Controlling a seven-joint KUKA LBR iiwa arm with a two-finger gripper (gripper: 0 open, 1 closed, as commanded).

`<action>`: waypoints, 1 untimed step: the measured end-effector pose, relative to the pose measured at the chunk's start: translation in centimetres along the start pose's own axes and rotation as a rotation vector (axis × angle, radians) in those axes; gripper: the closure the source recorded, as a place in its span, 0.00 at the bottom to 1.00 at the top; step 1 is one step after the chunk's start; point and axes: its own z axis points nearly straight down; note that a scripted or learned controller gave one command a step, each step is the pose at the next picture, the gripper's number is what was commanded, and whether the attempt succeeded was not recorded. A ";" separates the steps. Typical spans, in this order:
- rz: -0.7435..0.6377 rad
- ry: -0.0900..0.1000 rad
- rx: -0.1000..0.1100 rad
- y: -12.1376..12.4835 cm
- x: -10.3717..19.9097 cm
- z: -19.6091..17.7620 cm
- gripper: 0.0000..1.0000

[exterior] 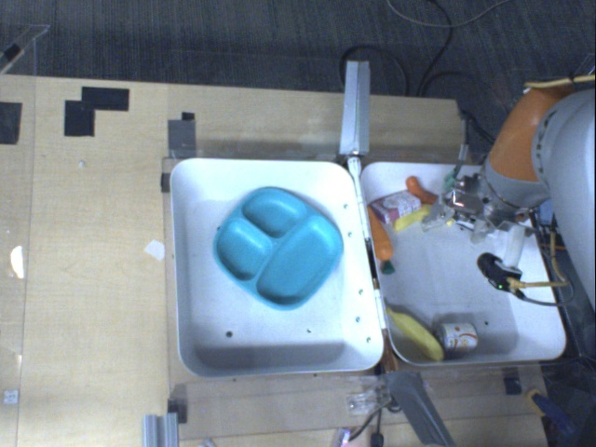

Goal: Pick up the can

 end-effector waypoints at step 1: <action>0.024 0.000 0.014 4.3 -3.1 0.2 0.00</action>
